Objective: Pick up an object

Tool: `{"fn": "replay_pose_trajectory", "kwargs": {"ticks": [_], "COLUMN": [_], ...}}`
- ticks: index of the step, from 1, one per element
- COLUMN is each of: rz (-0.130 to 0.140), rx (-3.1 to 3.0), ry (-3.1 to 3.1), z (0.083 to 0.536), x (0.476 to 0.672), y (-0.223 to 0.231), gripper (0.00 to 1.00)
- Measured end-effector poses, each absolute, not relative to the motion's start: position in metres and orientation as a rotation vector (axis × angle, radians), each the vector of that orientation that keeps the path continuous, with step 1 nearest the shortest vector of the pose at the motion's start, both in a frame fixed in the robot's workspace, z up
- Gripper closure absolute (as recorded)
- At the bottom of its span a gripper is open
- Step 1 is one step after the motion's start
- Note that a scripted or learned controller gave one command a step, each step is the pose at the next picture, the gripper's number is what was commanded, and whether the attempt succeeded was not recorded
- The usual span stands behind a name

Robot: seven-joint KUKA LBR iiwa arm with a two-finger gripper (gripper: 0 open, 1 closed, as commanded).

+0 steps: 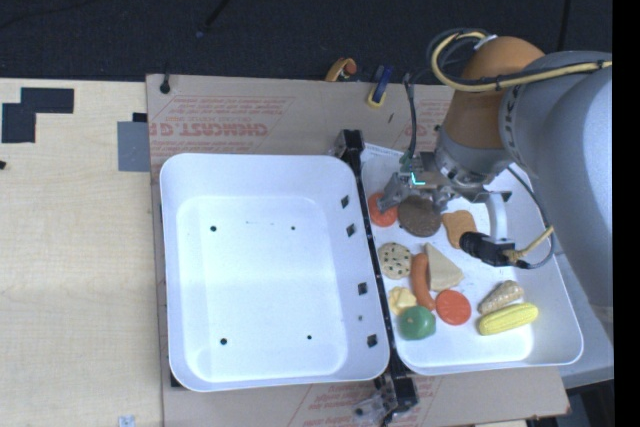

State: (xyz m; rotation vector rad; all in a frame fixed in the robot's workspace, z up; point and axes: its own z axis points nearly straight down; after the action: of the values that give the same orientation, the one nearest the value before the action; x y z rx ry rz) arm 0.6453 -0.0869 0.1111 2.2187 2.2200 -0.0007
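I am watching the claw (418, 198) hovering low in the right bin (560, 335), just above a brown round toy (420, 218) beside an orange-red piece (380, 210). I cannot tell its state. I am judging this the reach step; next it calls for closing on the toy and lifting.

We see open room across the left bin (190, 215); in the right bin (560, 340) toy foods (430, 280) crowd the left half, the arm (500, 115) overhanging its top
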Motion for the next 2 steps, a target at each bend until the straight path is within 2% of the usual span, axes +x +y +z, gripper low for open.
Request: {"fn": "replay_pose_trajectory", "kwargs": {"ticks": [1, 2], "rz": [-0.008, 0.001], "rx": [2.227, 2.221], "ry": [2.224, 2.223], "z": [0.086, 0.088], "x": [0.600, 0.645], "y": [-0.086, -0.081], "gripper": [0.00, 0.00]}}
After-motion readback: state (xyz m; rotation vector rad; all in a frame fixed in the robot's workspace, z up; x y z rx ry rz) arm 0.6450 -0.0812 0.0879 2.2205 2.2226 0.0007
